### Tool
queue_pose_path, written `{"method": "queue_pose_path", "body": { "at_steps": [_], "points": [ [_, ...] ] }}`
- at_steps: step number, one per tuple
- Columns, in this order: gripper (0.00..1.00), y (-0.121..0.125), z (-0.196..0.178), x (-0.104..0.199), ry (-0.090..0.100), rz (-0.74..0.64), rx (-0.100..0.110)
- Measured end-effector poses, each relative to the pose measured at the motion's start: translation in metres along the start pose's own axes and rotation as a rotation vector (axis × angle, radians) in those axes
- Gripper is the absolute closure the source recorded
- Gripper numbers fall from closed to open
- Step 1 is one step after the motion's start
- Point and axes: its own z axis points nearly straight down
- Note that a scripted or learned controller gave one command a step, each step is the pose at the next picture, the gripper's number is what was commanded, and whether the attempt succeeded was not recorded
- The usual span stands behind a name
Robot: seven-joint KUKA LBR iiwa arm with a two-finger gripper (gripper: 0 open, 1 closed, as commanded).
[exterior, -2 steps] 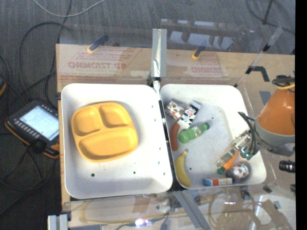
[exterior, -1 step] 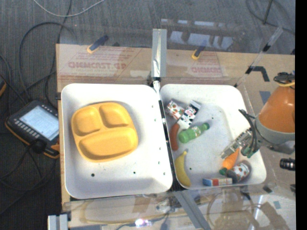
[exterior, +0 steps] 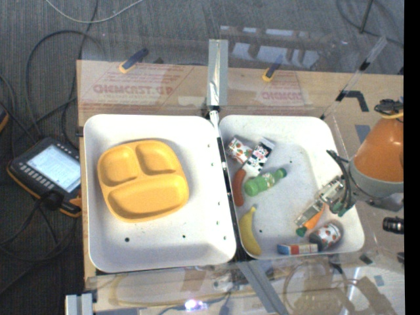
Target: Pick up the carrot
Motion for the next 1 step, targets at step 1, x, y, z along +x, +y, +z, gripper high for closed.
{"method": "queue_pose_path", "body": {
  "at_steps": [1],
  "points": [
    [1.0,0.003,-0.0077,0.0012,0.003,-0.002,-0.003]
  ]
}}
